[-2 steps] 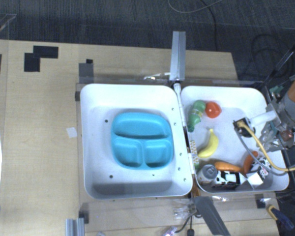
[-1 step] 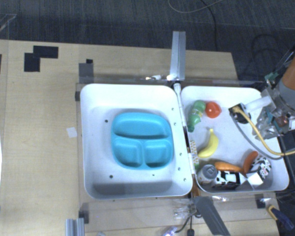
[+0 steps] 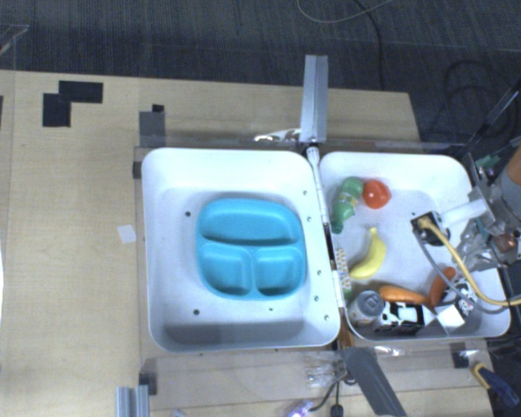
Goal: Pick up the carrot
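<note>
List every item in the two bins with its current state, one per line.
blue tray: flat in the left bin, compartments bare.
carrot: lying in the right bin near its front edge.
banana: lying loose mid-bin.
tomato: resting beside the green vegetable.
gripper: low over the right bin, by the carrot's end.

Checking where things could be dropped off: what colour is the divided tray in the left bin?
Light blue; the divided tray shows plainly in the camera view, lying in the left bin.
</note>
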`<state>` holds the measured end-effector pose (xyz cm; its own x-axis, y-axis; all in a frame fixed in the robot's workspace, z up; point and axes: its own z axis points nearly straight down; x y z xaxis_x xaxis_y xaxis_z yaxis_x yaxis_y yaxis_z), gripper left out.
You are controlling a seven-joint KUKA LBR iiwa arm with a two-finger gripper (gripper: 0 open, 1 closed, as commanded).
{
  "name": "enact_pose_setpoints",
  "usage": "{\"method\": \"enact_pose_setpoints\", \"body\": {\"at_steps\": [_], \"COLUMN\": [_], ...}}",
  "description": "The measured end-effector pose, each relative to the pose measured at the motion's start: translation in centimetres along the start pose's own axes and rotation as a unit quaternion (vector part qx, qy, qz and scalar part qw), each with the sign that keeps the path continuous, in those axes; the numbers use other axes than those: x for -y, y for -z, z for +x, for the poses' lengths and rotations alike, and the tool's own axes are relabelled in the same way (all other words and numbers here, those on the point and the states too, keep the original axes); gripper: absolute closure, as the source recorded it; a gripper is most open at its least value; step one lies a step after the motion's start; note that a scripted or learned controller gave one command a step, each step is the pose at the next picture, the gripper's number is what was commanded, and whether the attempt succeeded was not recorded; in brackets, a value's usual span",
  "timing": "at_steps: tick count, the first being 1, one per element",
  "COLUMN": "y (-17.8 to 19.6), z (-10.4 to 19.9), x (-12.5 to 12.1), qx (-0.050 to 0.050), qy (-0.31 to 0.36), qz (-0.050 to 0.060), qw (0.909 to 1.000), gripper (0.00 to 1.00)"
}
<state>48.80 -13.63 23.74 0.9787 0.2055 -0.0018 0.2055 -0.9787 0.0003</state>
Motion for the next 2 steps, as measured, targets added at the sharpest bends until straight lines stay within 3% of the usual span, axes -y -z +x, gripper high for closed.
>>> {"method": "enact_pose_setpoints", "body": {"at_steps": [1, 2], "y": [0.6, 0.5], "z": [0.1, -0.3], "x": [0.3, -1.4], "qx": [0.0, -0.001], "qy": [0.005, 0.0], "qz": [0.0, 0.0], "qw": [1.0, 1.0], "gripper": [1.0, 1.0]}}
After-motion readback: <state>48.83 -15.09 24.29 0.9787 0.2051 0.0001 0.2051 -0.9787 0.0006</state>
